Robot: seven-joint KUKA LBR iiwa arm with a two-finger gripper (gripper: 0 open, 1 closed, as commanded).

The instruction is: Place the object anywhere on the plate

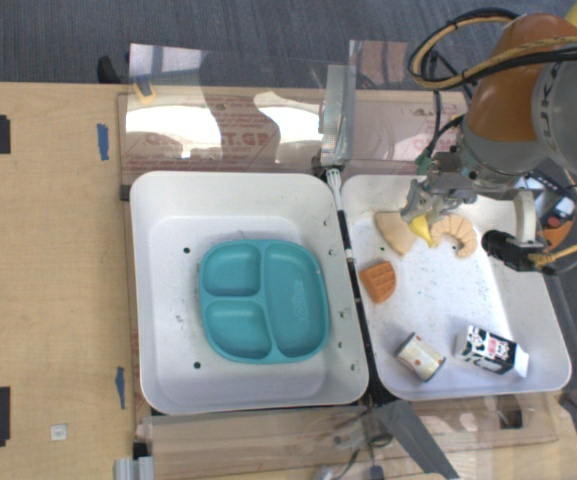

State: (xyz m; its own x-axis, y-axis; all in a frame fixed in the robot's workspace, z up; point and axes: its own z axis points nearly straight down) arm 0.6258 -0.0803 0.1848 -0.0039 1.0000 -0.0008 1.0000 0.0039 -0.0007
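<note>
A teal three-compartment plate lies flat in the left bin; the object is perhaps the yellow piece.

We see two bins side by side: the left bin holds a divided plate at its centre. In the right bin, a cluster of food pieces lies at the back under the gripper, a waffle piece lies nearer the divider, and a small box and a carton lie at the front.
</note>
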